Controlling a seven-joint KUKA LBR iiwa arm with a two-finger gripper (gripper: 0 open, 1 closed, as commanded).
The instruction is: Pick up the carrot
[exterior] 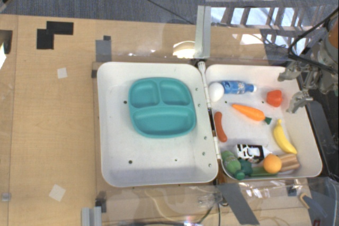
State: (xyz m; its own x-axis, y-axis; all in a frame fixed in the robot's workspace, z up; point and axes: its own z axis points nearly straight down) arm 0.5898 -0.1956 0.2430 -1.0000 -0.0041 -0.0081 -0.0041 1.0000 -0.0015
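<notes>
Wooden bench (pixel 47 129) carries your two white bins. Your gripper (pixel 299 87) hangs at the right bin's (pixel 312 159) three o'clock edge, its state impossible to tell. At its nine o'clock sits a red tomato (pixel 274 98); past that, toward eight o'clock, the carrot (pixel 249 112) lies untouched. A teal tray (pixel 161 106) fills the left bin (pixel 114 161).

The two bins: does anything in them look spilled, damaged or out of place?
Nothing stands out. The left bin holds a teal tray lying flat. The right bin holds toy food; the carrot lies apart from the banana and the red pepper. The gripper is at the bin's right edge.
</notes>
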